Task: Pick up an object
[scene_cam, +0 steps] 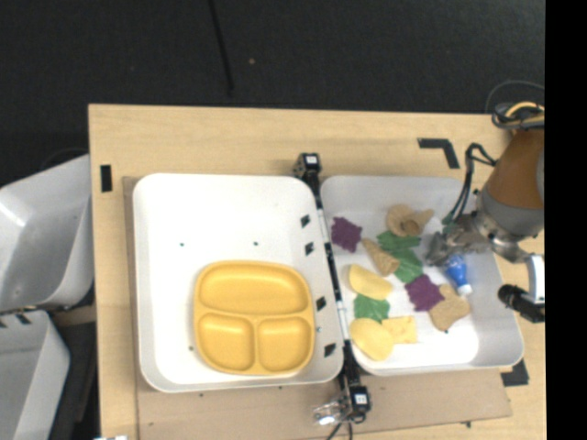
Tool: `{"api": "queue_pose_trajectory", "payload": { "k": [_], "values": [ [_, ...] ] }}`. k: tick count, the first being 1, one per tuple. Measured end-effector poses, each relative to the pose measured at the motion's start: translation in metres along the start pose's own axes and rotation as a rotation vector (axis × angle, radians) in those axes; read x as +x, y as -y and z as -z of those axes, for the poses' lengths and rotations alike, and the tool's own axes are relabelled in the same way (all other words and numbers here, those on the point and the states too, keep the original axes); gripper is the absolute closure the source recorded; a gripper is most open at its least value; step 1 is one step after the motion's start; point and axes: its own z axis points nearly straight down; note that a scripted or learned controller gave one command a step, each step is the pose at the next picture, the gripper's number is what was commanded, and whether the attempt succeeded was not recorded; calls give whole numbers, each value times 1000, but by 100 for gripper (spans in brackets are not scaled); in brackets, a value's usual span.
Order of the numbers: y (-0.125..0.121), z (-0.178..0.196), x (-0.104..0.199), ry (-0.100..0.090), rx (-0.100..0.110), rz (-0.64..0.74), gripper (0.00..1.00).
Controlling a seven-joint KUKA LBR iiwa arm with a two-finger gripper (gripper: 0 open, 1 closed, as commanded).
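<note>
small scattered toys [394,282] in right bin [495,342]

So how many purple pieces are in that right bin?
2. One flat purple piece lies at the bin's upper left; another lies right of centre. More may hide under the claw.

A single fixed camera looks down at a slant from above the bench [275,136], set back far enough to take in both white bins: the left bin [183,209] sits at frame centre-left, the right bin [495,346] at centre-right. Dark floor crosses the top of the frame beyond the bench's far edge, and its near edge runs close to the bottom. The arm [518,177] enters at the right edge, cropped above the wrist.
</note>
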Motion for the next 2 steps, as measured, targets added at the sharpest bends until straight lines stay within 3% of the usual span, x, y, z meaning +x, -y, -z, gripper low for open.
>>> {"api": "queue_pose_trajectory", "payload": {
  "k": [1,2],
  "values": [
    [69,-9,0,0,1,-5,100],
    [90,-11,49,-3,4,1,100]
  ]
}}
